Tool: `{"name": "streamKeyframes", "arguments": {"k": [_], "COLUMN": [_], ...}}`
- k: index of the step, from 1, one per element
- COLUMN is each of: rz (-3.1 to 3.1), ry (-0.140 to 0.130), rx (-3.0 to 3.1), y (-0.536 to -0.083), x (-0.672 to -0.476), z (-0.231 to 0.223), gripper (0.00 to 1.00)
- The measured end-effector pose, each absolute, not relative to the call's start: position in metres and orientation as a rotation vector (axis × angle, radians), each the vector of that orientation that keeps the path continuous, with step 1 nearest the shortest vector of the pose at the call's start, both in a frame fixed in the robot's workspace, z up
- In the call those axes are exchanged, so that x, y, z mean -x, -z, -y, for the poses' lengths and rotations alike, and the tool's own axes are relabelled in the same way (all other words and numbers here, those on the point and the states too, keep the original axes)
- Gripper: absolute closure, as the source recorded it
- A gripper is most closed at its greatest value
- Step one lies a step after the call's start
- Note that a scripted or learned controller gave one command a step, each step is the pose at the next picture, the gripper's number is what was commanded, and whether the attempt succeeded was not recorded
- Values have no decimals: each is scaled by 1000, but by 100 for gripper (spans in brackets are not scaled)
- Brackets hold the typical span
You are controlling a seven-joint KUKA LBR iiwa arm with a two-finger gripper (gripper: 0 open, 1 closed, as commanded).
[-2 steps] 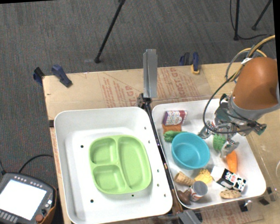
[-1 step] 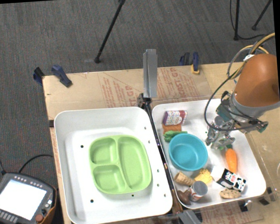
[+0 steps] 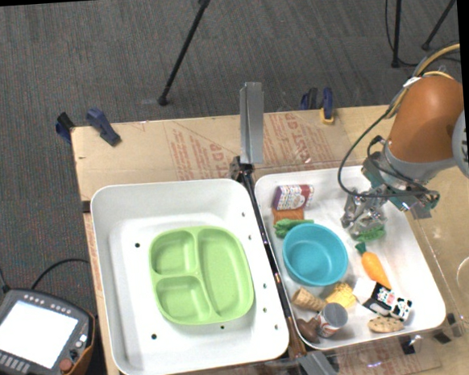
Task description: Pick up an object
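Over the right bin (image 3: pixel 425 265), tool (image 3: pixel 361 215) touches green toy (image 3: pixel 373 232); grip state unclear.

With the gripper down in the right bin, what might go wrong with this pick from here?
The gripper sits low over a small green leafy toy, which is flat and soft-looking, so the fingers may slip off or close on nothing.

The orange toy carrot and the round blue plastic bowl lie close by, so a descent or lift might nudge them.

The toy lies near the right white bin's wall, leaving little room for the fingers.
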State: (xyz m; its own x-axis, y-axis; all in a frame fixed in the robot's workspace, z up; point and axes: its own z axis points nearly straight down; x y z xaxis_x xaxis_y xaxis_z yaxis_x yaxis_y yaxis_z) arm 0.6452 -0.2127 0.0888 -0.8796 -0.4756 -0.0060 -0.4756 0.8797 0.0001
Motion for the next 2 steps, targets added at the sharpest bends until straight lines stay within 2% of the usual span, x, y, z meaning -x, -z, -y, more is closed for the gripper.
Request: {"name": "streamKeyframes", "arguments": {"k": [1, 2], "rz": [-3090, -3090], "ry": [-2, -3], "rx": [545, 544], "y": [-89, -89], "x": [-645, -645], "z": [213, 214], "gripper": [100, 0]}}
